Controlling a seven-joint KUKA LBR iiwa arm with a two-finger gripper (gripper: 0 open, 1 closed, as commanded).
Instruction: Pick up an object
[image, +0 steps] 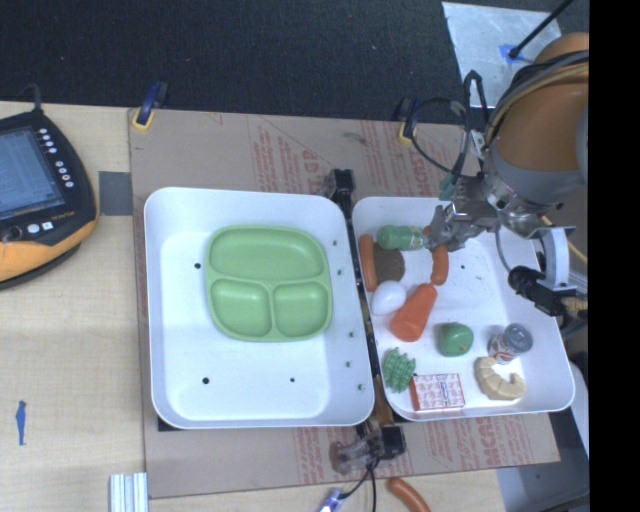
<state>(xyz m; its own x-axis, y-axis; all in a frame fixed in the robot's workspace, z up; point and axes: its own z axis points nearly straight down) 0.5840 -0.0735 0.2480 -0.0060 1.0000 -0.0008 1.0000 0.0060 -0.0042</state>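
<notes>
The right bin (555, 400) holds several toy foods. Among them are a small orange sausage (440, 266), a green piece (398, 237), a brown piece (388, 266), a white egg (387, 297) and an orange carrot (413, 311). My gripper (447, 232) hangs low over the bin's back middle. It is right at the upper end of the small orange sausage and just right of the green piece. The arm's grey and orange wrist (535, 130) covers the bin's back right corner.
Nearer the front lie a green round fruit (455, 339), a spiky green piece (399, 369), a red and white box (437, 392), a small can (512, 341) and a pale pastry (499, 380). The left bin (180, 380) carries a green divided plate (270, 282). A teach pendant (35, 195) sits far left.
</notes>
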